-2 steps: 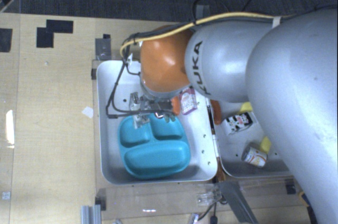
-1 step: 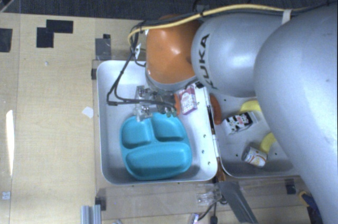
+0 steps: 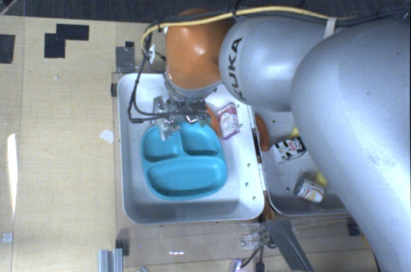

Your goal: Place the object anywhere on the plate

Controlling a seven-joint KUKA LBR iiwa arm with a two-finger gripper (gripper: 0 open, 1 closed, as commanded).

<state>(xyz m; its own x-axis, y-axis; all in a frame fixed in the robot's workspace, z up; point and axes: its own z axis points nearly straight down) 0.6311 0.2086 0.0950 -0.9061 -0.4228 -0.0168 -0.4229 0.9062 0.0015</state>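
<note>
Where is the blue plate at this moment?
The blue plate lies in the left white bin, directly below the gripper, with a small red packet beside its upper right corner.

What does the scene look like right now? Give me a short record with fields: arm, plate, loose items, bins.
arm: gripper low over the plate's upper left compartment; whether it carries anything cannot be told
plate: blue divided plate, three compartments, in the left bin
beside plate: red-and-white packet at the plate's upper right, off the plate
right bin: black-and-white carton, small can on its side
task state: nothing seen resting on the plate's visible compartments
</note>
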